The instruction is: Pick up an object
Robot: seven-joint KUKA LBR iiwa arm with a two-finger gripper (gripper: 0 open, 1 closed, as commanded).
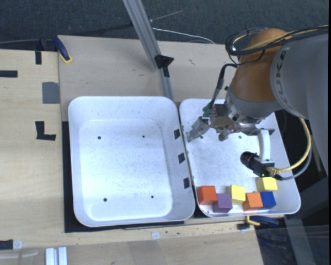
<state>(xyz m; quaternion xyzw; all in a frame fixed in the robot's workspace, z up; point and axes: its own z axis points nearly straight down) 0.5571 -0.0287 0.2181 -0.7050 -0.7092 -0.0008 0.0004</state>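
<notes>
Below, smooth coloured cubes point(237, 196) along the speckled white bin's rim point(289, 206).

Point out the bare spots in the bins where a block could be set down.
The left bin floor is bare. In the right bin, a bare strip lies between the end effector and the blocks, which crowd its near edge.

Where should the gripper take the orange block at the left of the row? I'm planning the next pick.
Come straight down on the orange block. Its left face and far face look free; the purple block crowds its right and the right bin's rim lies near, so close across the far-near faces.
</notes>
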